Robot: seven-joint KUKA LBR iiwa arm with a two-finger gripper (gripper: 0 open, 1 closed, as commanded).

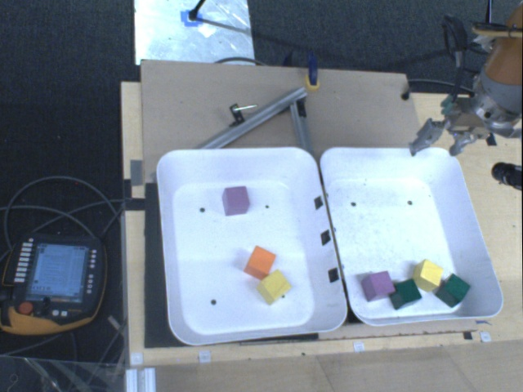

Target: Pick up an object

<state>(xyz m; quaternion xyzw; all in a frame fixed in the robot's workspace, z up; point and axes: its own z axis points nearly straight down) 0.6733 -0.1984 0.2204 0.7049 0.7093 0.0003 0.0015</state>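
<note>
My gripper (442, 138) hangs over the far right rim of the right bin (392, 170), fingers spread apart with nothing between them. In the left bin (176, 219) lie a purple cube (235, 200), an orange cube (260, 261) and a yellow cube (274, 286) touching the orange one. Along the near edge of the right bin sit a purple cube (377, 284), a dark green cube (404, 293), a yellow cube (427, 274) and another green cube (453, 289), all well below the gripper.
A metal bar (253, 119) lies slanted on the brown board behind the left bin. A teach pendant (53, 282) with cables rests off the bench at left. A foil sheet (192, 19) lies on the floor at the back.
</note>
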